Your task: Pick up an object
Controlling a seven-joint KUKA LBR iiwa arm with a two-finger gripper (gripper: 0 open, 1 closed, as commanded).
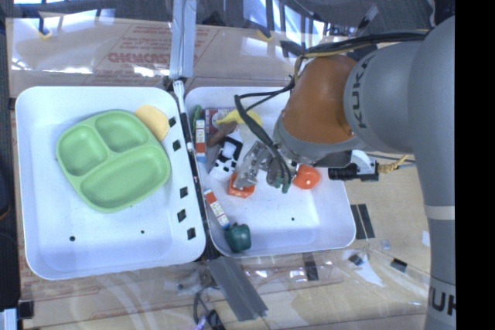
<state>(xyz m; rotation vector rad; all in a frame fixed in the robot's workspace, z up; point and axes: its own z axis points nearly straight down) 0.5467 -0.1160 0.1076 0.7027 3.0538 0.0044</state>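
The gripper [249, 180] is low in the middle of the right bin [329, 232], over a small orange-red object [239, 188], so the grasp seems underway, and closing then lifting should come next.

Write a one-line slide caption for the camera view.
KUKA arm's gripper lowered into the cluttered right bin, while a green divided plate lies in the left bin.

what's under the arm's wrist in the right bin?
Below the tool in the right bin sit an orange-red piece and an orange ball. A yellow item pokes out beside the orange band; anything beneath the band is covered.
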